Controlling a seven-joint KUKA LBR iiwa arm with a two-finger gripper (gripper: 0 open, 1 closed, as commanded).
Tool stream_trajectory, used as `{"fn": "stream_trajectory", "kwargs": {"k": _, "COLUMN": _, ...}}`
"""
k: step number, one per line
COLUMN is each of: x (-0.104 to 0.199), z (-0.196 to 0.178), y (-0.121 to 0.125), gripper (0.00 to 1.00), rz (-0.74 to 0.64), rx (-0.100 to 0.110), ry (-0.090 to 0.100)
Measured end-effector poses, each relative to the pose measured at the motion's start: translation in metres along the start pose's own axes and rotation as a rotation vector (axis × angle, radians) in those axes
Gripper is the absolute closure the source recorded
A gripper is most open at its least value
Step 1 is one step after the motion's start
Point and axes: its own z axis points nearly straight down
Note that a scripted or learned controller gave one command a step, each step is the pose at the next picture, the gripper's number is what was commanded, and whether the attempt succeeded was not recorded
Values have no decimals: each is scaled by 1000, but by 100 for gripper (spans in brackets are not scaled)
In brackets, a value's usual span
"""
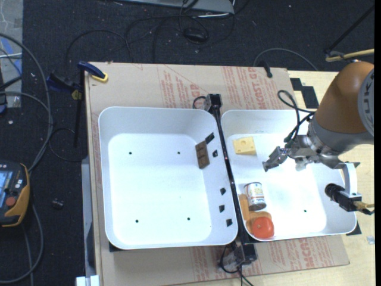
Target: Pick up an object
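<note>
**Approach phase: nothing grasped yet**

Arm comes in from frame right; claw (275,159) sits over the right bin (309,216), mid-height in frame, pointing left. Can't tell whether it's apart or together; too small and dark at this angle. Nothing visible in it.

Candidates, all in the right bin:
- yellow cheese wedge (244,146), upper left of the bin, up and left of the claw
- small can (256,196), below the claw, near the divider
- red tomato (261,226), bottom left corner, just beside the can
- orange carrot-like piece (243,206), along the divider wall

Left bin (155,183) has a brown block (202,155) at its right wall.

My read: cheese is the easiest target, lying apart from the rest. Next move needs the claw centred over one item, then descent. Can and tomato are crowded against the wall, so a clean grip looks harder there.
</note>
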Motion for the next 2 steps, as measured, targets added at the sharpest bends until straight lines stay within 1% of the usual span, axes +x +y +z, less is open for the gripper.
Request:
{"fn": "stream_trajectory", "kwargs": {"k": 1, "x": -39, "z": -49, "y": 26, "gripper": 0, "rz": 0, "rx": -5, "ry": -2}}
{"fn": "stream_trajectory", "kwargs": {"k": 2, "x": -65, "z": -18, "y": 97, "gripper": 0, "rz": -2, "rx": 3, "ry": 0}}
